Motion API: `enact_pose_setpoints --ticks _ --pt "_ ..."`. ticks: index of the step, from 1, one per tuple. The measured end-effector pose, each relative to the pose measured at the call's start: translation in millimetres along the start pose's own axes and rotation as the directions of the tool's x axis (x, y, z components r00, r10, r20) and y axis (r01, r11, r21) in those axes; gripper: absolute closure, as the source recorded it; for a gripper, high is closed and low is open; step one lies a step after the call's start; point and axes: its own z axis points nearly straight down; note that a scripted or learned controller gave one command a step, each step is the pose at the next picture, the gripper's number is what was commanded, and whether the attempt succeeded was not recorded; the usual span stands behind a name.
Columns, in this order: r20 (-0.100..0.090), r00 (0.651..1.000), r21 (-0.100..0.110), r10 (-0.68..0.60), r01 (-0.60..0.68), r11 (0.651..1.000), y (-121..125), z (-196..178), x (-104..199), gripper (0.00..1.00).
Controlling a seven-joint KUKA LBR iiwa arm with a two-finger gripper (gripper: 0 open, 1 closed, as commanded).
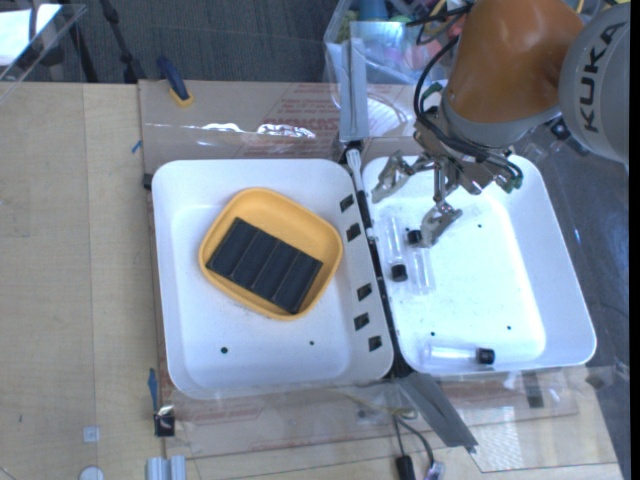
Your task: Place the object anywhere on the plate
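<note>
A yellow square plate sits tilted in the left bin. A black ribbed rectangular pad lies flat on it. In the right bin lie small clear tubes with black caps: one near the front edge and two close together near the bin's left side. My gripper hangs over the back left of the right bin, just above those two tubes. Its fingers are spread apart and open, with nothing between them.
A divider with black clips separates the two bins. A clear container of coloured items stands behind the right bin. A blue and orange tool lies on the bench at the back left.
</note>
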Motion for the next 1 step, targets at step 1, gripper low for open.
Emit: enact_pose_setpoints --ticks 1 --pt "0.003 0.996 0.002 0.087 -0.087 0.996 18.7 -76.1 39.2 0.00"
